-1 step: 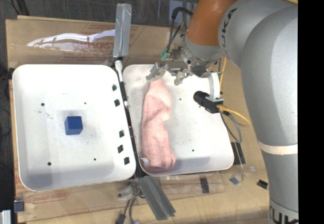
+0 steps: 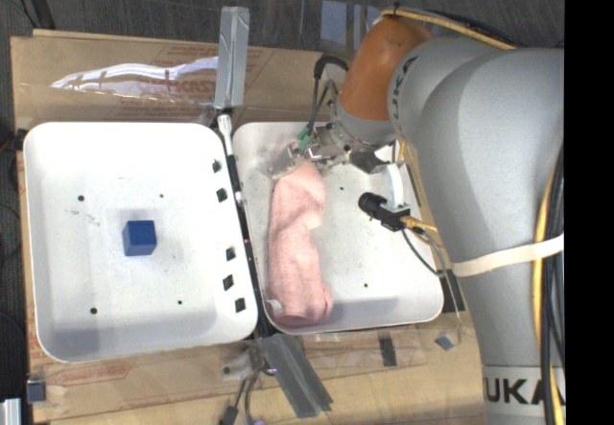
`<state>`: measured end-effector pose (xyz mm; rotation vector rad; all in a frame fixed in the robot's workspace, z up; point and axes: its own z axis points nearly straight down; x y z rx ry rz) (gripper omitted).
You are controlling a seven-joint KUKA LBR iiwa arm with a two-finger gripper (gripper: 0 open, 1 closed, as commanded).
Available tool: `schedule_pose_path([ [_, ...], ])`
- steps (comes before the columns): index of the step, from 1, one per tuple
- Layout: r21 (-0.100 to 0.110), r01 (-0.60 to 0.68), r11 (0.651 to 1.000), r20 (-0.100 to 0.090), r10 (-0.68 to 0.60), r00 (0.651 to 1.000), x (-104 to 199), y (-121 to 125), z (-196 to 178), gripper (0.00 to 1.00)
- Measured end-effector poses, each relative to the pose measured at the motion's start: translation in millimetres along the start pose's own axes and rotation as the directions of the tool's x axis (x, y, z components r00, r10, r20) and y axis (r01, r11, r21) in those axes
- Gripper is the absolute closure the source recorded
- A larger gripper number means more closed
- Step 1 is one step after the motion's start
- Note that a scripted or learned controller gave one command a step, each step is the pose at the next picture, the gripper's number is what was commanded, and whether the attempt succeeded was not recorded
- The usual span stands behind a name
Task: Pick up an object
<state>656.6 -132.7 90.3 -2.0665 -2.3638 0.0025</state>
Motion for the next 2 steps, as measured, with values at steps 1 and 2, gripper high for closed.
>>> schedule_pose_path([
  [1, 0.003, 0.004, 1.0, 0.0, -0.004, 1.0, 1, 0, -8, 1.0],
  [2, -0.001, 0.133, 0.991, 0.001, -0.133, 0.991, 49, 7, -102, 1.0],
])
